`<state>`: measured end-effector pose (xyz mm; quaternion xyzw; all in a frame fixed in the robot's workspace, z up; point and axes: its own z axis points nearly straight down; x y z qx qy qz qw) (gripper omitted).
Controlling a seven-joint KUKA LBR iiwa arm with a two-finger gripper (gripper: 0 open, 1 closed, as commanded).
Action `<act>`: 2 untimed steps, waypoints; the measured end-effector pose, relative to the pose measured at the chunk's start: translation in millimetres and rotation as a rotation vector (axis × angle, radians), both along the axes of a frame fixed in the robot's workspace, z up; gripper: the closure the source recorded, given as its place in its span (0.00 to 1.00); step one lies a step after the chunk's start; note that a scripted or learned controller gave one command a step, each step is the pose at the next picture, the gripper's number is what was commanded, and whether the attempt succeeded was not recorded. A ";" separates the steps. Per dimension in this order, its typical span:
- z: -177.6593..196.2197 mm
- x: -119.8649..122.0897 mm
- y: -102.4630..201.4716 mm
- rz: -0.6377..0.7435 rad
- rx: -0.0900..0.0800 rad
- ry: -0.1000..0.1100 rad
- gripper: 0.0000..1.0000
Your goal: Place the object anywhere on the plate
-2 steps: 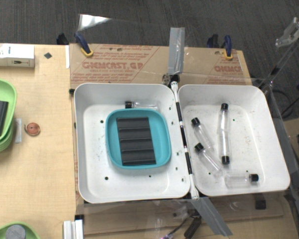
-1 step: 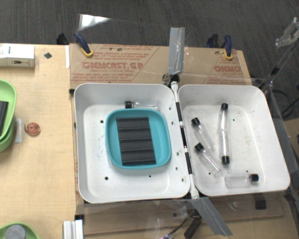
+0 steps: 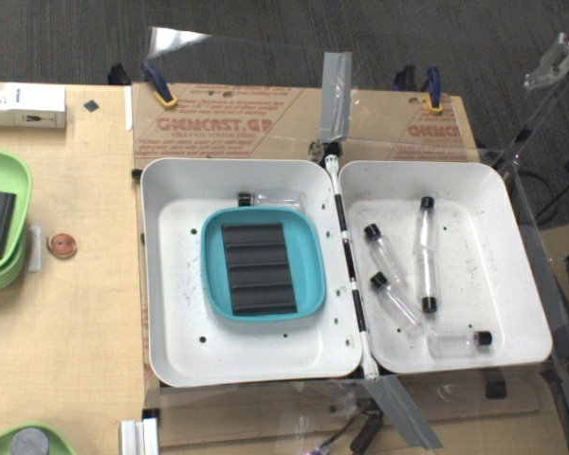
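Left bin (image 3: 171, 349): teal plate (image 3: 308, 254), dark ridged block (image 3: 259, 268) on it.
Right bin (image 3: 512, 254): several clear black-capped tubes (image 3: 424, 249).

- The arm belongs to the 3 o'clock side of the bench; its pose cannot be told from this view.
- The gripper's place and state cannot be told either.

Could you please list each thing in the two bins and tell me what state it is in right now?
Teal plate: flat in the left bin, carrying a dark ribbed block.
Tube behind the plate: lying on the bin floor, off the plate.
Clear black-capped tubes: lying loose in the right bin, none on the plate.
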<state>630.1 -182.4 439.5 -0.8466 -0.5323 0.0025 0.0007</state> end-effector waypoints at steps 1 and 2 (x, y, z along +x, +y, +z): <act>0.0 0.0 0.0 0.000 0.000 0.000 0.00; 0.0 0.0 0.0 0.000 0.000 0.000 0.00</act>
